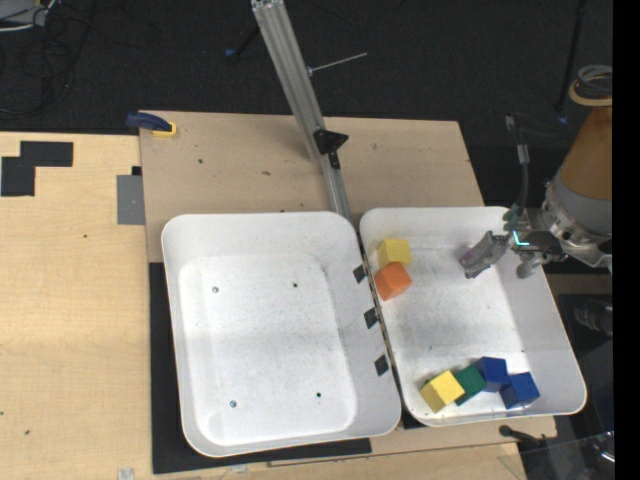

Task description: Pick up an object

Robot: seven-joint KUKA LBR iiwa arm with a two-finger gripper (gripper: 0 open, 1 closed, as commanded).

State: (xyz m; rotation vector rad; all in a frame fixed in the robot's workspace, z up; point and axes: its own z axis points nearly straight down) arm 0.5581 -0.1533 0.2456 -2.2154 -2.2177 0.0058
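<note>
- Orange block (393, 281) at 9 o'clock in right bin (470, 353), touching yellow block (393, 253).
- Likely light, stiff; best pinched across flat opposite faces.
- Gripper (487, 255) hovering at 1 o'clock, jaws' opening impossible to tell.

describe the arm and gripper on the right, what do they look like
The arm enters from the right: a rounded orange band tops a grey wrist section with a paler ring beneath. The gripper juts out as dark grey metal parts, with a small cyan light glowing near its base. A thin dark cable or rod rises beside the wrist.
</note>
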